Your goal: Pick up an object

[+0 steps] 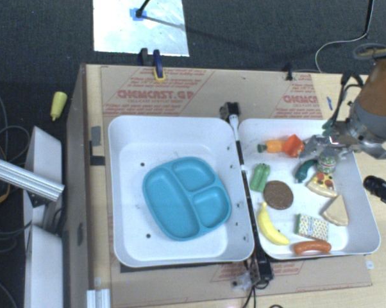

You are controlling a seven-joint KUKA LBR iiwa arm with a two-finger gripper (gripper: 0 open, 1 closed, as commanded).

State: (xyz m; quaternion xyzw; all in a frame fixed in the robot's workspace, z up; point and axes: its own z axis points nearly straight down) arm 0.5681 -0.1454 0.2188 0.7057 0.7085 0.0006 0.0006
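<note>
**Pincer low over the far side of the right bin**

I see my pincer hanging over the far part of the right bin, its metal body reaching in from the right below the grey arm. I cannot tell from this view how it is set, apart or together, because the parts blur into the toys under it. Nothing sits visibly clamped in it.

Just below the pincer lies a small green-and-white piece that I cannot name, and just left of that a teal toy. A pizza slice lies touching the near side of the green-and-white piece. To the left of the pincer, an orange-red toy rests near the bin's far wall with a small carrot-like piece beside it.

Further toward me I see a bread-like wedge, a brown round patty, a green pepper by the left wall, a banana, a patterned square block and a red sausage along the near wall.

The left bin holds a blue divided plate. Both bins sit on a cardboard-covered bench.
</note>
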